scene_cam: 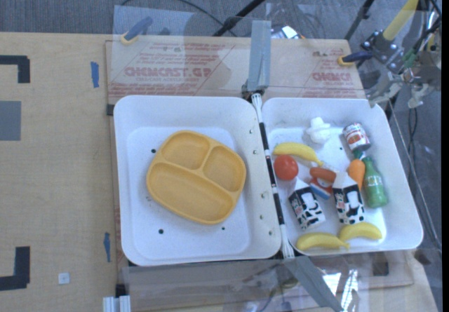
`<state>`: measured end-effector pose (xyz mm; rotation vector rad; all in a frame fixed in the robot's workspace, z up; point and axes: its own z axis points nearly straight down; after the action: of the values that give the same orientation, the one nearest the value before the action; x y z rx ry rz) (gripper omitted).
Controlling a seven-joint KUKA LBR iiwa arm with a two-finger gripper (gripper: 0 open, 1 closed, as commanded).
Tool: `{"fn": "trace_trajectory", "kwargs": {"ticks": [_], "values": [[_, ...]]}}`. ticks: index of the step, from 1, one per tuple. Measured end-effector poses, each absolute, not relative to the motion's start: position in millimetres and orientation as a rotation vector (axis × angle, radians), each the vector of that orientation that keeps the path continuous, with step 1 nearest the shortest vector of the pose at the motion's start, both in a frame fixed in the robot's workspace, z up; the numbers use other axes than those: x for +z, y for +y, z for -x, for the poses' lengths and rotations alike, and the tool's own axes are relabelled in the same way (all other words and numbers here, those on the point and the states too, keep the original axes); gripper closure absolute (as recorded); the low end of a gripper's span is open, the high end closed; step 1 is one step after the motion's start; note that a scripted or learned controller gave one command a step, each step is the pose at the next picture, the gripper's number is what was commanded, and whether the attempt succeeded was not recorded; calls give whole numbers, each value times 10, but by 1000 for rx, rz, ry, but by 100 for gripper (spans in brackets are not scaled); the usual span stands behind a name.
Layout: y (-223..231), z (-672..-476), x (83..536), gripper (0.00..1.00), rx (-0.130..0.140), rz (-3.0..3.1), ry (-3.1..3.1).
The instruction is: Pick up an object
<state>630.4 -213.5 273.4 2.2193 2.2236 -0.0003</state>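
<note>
Toys crowded in the right bin (401, 184), none lifted: tomato (285, 167) near its left wall, taken as the landmark. Touching the tomato from above, a banana (296, 152); further up and right of the tomato, a white lump (319, 130), then a can (356, 138). Just right of the tomato, a red piece (323, 176); beyond that, a carrot (356, 172) against a green bottle (374, 186). Below the tomato, a cow-print carton (306, 207), with a second carton (349, 204) to its right. Lowest of all, two more bananas (319, 241) (361, 231) end to end. Left of the tomato, across the divider, a yellow plate (196, 177) flat in the left bin (133, 128). Far up and right of the tomato, outside the bins, gripper (390, 58) amid cables, well apart from every toy; open or closed impossible to tell.
</note>
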Motion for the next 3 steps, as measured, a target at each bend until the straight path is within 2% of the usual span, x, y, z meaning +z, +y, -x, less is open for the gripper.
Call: {"fn": "trace_trajectory", "kwargs": {"ticks": [1,2,3], "values": [[-2169,-6427,1505,0,-1,-2207,2235],[-2064,-6334,867,0,21,-2087,2356],[-1899,-6466,1304,0,2,-2225,2213]]}}
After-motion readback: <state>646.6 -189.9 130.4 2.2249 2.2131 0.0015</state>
